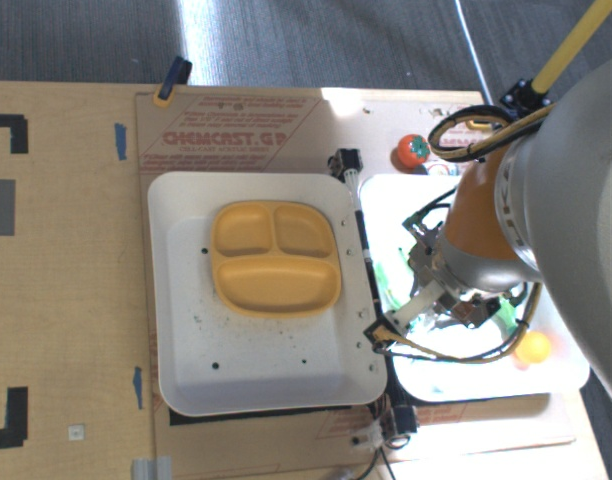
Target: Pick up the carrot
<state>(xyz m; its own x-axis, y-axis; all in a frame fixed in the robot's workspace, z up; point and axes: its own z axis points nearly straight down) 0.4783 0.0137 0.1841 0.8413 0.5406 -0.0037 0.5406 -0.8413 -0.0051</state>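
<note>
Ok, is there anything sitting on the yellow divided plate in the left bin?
No, the three compartments of the yellow plate are bare, and it lies alone in the left bin.

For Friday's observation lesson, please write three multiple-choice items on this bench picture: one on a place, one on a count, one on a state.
1. Where does the yellow divided plate lie?
A. in the left bin
B. in the right bin
C. on the cardboard outside both bins

2. How many compartments does the plate have?
A. two
B. three
C. five

3. Where is the arm at this moment?
A. parked over the grey floor
B. over the left bin
C. over the right bin

Answers:
1 A, the plate rests on the floor of the left bin.
2 B, two small compartments sit above one long one.
3 C, the orange-banded wrist hangs above the right bin, covering much of it.
</note>
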